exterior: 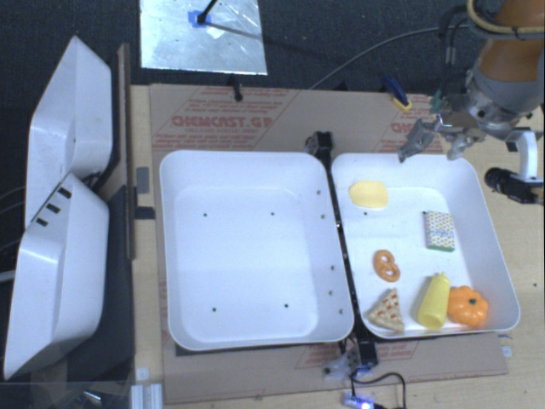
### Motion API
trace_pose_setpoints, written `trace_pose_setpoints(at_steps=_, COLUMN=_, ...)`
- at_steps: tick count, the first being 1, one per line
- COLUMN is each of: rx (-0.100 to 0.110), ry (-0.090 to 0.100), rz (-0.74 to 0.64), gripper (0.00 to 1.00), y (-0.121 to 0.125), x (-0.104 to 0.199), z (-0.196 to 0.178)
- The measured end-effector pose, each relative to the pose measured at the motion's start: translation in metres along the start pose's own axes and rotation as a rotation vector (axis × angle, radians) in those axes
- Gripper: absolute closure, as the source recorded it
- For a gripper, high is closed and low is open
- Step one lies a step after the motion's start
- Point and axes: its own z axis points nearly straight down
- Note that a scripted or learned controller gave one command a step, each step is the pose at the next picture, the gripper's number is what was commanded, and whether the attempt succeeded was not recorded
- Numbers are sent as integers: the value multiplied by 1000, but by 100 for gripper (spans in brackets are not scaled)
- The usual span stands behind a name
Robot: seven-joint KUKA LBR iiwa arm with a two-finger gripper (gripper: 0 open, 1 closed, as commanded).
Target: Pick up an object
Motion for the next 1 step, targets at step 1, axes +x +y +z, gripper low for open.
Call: trace_pose_setpoints(at_steps=1, rx=12, ry=1, rz=-1, gripper=0, y=-9, x=23, z=201)
